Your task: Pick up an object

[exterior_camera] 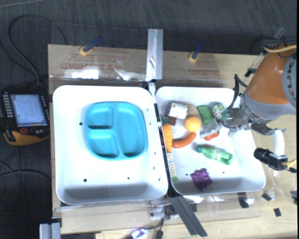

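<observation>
Approach step, judged: the end effector (228, 119) sits low at the upper right of the right-hand shallow white bin (249, 179), beside a green-and-white can (218, 109); whether its fingers are spread or closed cannot be told; the likely next move is a short descent and closure; the can lies tilted, glossy, near a small red pepper (211, 135).

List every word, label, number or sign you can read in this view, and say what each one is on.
None can be read.
Red lettering on the clear plastic sheet behind the bins: too blurred.
Lit screen of the orange-edged handheld pendant on the floor: too small.
Label on the green plastic bottle in the right white bin: too small.
</observation>
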Controlling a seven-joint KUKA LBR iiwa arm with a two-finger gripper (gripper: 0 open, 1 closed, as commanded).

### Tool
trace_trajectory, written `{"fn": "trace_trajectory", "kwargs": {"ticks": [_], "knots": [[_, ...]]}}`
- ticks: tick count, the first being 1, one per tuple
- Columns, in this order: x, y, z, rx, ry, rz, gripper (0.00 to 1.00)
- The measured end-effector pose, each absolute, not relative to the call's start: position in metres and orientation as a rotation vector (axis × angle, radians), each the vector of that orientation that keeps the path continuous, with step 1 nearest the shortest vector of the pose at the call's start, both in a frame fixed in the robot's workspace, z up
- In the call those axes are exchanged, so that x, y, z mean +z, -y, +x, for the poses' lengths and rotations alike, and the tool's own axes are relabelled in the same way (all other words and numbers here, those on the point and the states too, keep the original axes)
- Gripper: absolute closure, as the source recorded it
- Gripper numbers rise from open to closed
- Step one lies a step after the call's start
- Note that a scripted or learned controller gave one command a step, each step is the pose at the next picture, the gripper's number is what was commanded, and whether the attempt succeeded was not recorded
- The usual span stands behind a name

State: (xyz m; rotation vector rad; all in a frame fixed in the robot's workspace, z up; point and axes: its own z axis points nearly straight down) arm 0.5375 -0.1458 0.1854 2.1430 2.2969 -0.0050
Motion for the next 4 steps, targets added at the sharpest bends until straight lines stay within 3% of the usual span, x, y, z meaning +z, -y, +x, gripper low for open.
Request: {"fn": "trace_trajectory", "kwargs": {"ticks": [1,2,3,4], "knots": [[0.089,0.155,0.56,0.004,-2.235,2.191,0.0],[0.134,0.146,0.61,-0.006,-2.29,2.147,0.0],[0.089,0.164,0.565,0.01,-2.356,2.06,0.0],[0.09,0.205,0.545,0.018,-2.417,1.981,0.0]]}}
